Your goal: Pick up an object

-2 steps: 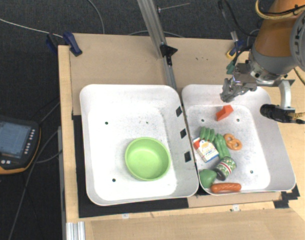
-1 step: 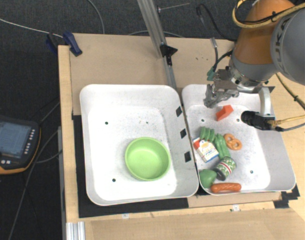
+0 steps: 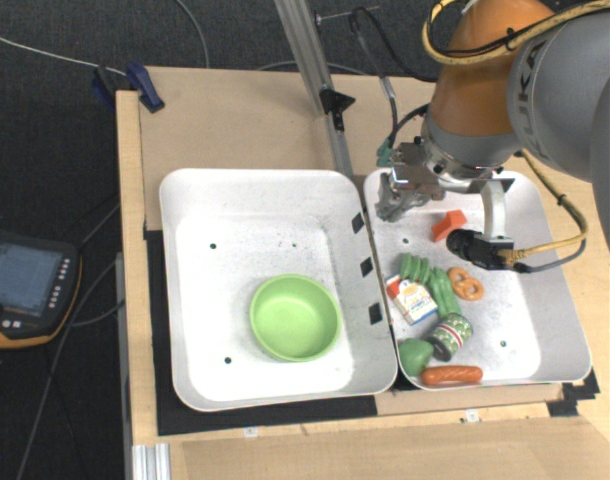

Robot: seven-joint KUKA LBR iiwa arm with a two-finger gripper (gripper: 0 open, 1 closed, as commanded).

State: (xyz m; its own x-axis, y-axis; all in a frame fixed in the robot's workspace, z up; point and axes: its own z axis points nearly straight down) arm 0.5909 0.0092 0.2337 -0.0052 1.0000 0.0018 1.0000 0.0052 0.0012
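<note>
Nearest us in the right bin we see a red sausage, a green can, a small carton and a pretzel. A green bowl sits in the left bin. Farther back, our pincer hangs above the right bin's far-left corner; its opening we cannot tell.
</note>
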